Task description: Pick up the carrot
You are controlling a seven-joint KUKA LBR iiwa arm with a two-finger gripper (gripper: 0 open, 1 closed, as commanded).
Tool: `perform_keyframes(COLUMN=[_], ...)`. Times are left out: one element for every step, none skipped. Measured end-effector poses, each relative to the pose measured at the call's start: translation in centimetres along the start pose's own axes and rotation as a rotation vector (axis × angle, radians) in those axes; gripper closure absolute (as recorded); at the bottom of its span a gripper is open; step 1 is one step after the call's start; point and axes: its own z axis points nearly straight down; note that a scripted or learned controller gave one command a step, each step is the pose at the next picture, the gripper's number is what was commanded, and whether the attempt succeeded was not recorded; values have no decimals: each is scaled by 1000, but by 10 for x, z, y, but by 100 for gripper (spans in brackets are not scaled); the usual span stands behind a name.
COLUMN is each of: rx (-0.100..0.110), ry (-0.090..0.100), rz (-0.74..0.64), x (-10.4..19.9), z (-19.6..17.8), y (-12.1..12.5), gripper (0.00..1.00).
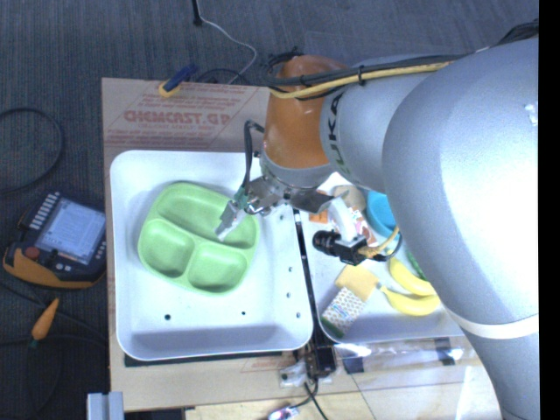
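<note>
My gripper [231,220] hangs low over the right rim of a green divided plate [188,239] in the left bin [140,322]. Nothing is visibly held by it. A small orange bit [320,219], perhaps the carrot, peeks out at the left edge of the right bin [385,331], just right of the gripper and mostly hidden under the wrist. I cannot make out its full shape.
The right bin holds a banana [409,294], a yellow block [357,280], a patterned packet [343,308] and a blue object [381,213]. The big grey arm covers much of that bin. A teach pendant [63,239] and an orange-handled tool [44,318] lie on the floor at left.
</note>
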Motion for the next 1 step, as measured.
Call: perform_keyframes(rx=[-28], ry=[-16], rz=[-48], x=[-82], z=[-140], y=[-9], gripper=[0])
